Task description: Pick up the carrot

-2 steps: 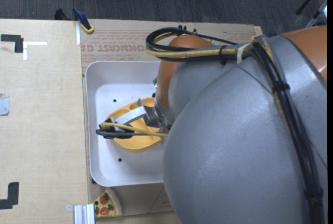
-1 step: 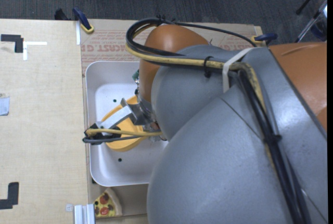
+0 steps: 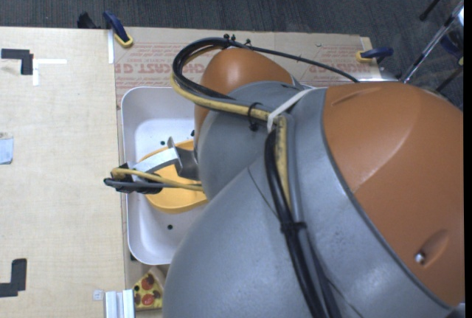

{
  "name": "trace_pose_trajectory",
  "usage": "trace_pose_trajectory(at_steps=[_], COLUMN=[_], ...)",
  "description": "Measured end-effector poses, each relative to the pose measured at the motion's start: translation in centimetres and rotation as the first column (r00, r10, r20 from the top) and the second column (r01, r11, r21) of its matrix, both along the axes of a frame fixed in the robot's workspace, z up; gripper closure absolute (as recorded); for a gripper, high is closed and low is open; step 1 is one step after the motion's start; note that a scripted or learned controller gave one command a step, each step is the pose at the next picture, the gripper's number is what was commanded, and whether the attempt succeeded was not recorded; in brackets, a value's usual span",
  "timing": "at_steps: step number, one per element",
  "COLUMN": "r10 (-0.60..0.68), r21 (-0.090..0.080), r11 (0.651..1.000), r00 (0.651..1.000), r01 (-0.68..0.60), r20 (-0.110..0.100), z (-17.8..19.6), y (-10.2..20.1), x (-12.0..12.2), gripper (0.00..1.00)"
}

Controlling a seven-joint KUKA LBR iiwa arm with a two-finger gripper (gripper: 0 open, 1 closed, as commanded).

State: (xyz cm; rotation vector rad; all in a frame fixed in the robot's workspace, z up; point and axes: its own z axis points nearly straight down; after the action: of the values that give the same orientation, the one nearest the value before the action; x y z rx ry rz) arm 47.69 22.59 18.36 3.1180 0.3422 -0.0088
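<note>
My grey and orange arm (image 3: 317, 198) covers most of the camera view and reaches over the left white bin (image 3: 144, 117). The gripper (image 3: 175, 154) hangs low inside that bin, mostly hidden under the wrist; only a grey metal part shows. Right below it lies a yellow-orange rounded shape (image 3: 173, 196), partly covered by the arm, and I cannot tell whether it is the carrot. A black and yellow cable end (image 3: 129, 180) sticks out to the left across the bin's rim.
A small red and yellow toy (image 3: 147, 291) lies just past the bin's near edge. Blue clamps (image 3: 118, 29) (image 3: 372, 54) hold the cardboard at the back. The wooden bench (image 3: 59, 161) stretches to the left. The arm hides the right bin.
</note>
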Motion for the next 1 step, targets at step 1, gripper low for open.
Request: trace_pose_trajectory(at_steps=[1], r10=[0.141], r21=[-0.002], r11=[0.99], r00=[0.99], r01=[-0.141], r20=[-0.005], z=[-9.47], y=[-2.58], x=[-0.12], gripper=[1.0])
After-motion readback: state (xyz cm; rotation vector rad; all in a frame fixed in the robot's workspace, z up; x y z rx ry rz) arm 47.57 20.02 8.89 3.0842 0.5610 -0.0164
